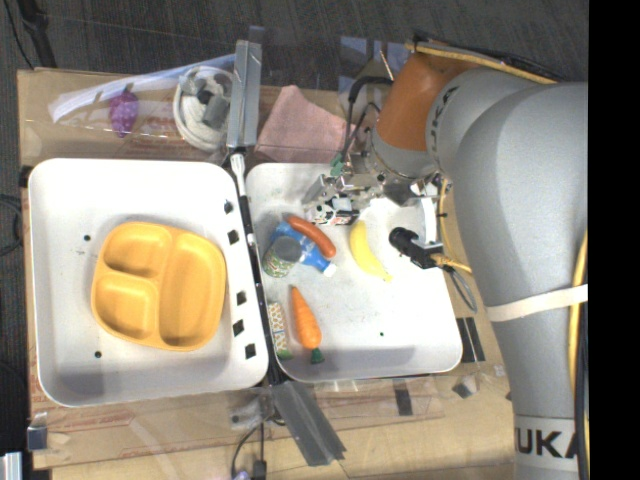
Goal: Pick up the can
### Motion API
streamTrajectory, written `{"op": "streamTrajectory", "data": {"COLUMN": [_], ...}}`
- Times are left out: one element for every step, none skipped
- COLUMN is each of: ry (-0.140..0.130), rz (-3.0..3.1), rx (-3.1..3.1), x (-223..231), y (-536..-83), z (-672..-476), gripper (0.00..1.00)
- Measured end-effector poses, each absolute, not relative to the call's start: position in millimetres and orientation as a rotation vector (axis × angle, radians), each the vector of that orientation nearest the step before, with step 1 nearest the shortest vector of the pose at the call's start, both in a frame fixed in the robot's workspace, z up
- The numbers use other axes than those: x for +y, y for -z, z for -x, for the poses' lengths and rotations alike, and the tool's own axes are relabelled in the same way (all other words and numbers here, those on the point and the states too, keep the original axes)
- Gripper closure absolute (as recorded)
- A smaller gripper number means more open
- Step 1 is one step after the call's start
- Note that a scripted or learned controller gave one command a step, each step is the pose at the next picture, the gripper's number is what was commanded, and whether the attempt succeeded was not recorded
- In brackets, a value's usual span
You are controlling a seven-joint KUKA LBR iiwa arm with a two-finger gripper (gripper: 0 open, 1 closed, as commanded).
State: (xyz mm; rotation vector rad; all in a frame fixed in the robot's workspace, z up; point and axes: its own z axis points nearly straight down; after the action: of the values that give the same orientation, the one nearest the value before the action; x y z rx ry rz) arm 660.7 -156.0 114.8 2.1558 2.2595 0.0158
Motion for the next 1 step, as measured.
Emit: {"op": "streamTrajectory", "data": {"ry": [-0.019], "rz": [-2.149], "rx": [2.263], "x": [-154.6], "y": [-127.0], "z": [-662.3], "gripper": [1.00]}}
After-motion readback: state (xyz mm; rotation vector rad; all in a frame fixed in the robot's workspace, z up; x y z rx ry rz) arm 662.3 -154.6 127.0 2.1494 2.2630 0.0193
